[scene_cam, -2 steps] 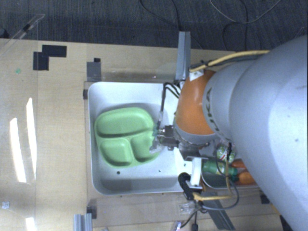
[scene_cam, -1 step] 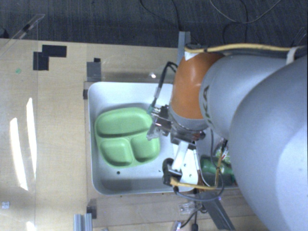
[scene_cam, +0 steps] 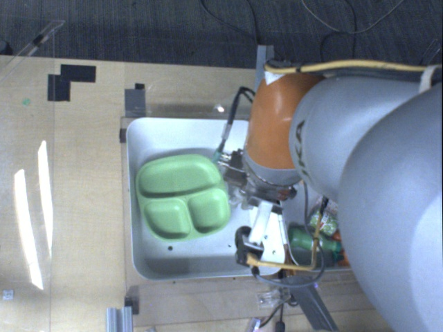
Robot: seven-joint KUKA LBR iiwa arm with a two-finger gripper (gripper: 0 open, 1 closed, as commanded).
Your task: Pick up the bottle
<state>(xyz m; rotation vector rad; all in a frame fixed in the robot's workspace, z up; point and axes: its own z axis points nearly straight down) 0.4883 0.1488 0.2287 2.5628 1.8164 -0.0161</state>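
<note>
Bottle: green, lying toward the near edge of the bench, partly under the arm.
Hold: probably light, slick plastic; you should clamp mid-body.
Gripper: over the bin; open or closed, you cannot tell.
Plate: green, bin's left half.

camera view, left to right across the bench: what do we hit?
Black L-shaped tape mark → left wall of the shallow white bin → green three-compartment plastic tray → green bottle. The grey arm overlaps the bottle, so it is left out.
</note>
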